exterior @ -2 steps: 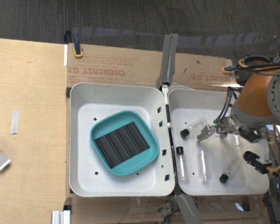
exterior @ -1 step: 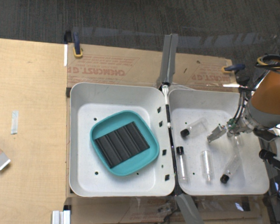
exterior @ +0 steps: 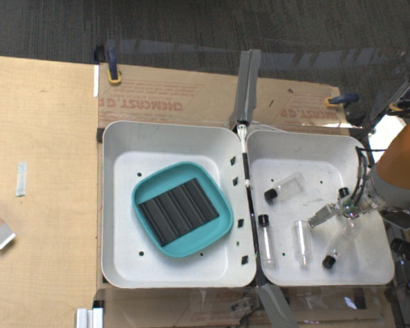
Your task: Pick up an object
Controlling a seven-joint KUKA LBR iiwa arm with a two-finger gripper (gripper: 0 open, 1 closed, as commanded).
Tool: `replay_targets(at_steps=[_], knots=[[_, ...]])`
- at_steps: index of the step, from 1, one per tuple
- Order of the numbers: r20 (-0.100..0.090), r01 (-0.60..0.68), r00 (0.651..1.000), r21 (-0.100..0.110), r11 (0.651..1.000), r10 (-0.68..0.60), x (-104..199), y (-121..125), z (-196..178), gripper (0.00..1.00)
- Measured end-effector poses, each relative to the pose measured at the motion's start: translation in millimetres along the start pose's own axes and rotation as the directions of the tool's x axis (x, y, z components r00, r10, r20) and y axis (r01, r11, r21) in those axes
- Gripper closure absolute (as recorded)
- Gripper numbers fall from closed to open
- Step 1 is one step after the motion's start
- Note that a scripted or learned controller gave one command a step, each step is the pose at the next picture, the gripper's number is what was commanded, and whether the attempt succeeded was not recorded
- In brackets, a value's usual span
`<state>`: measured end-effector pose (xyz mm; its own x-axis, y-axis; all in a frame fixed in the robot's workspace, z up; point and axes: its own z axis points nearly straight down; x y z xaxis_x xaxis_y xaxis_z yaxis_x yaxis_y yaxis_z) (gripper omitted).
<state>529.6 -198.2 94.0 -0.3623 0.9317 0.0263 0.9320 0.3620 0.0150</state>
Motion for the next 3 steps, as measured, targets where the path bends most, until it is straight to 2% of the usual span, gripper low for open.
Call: replay_targets(at_steps=[1,2,3], knots=[[0.025,0.095,0.995,0.016,0.995,-0.095,-58,90,1,0.00],[0.029,0.096,0.995,0.015,0.995,-0.096,-59,91,-9,1.00],[0.028,0.074,0.997,0.016,0.997,-0.074,-66,114,-126,1.00]])
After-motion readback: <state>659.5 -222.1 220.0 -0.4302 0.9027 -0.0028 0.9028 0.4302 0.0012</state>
